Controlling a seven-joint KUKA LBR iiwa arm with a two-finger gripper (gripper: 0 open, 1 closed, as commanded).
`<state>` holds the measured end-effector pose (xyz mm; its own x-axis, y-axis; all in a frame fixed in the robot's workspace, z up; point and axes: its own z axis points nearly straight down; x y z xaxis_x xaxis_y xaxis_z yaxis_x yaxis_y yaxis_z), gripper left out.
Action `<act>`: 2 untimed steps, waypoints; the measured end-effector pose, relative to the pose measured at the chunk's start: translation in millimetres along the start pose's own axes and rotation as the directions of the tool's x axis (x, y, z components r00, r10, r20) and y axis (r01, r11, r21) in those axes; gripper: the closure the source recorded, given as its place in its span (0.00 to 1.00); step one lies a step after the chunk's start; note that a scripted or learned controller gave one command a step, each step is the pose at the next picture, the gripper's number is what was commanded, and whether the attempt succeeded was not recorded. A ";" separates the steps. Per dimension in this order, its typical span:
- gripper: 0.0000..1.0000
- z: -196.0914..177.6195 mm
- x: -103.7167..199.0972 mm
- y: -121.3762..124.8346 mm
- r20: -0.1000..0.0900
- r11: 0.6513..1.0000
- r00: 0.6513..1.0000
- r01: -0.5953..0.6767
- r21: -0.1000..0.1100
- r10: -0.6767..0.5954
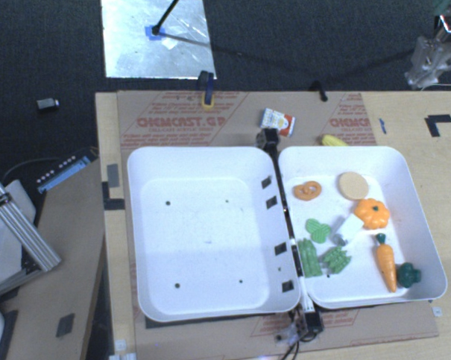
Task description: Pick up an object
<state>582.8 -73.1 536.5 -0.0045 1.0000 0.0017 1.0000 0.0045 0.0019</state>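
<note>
Our gripper [431, 58] hangs past the worktop's [230, 108] far right corner; we cannot tell if it is wide or narrow. We should pick the carrot [386, 262] in the right bin [404, 160], coming straight down across its middle.

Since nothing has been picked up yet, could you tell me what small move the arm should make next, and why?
Probably swing in over the right bin and centre above the carrot: all the objects lie there, and the carrot has some free space on its left side.
</note>
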 end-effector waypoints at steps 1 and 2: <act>1.00 0.9 -23.8 88.6 0.005 1.000 1.000 -0.001 -0.007 0.002; 1.00 21.0 -8.9 -41.5 -0.001 1.000 1.000 -0.003 0.006 0.003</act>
<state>541.3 -82.2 515.4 -0.0016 1.0000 0.0030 1.0000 0.0016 -0.0044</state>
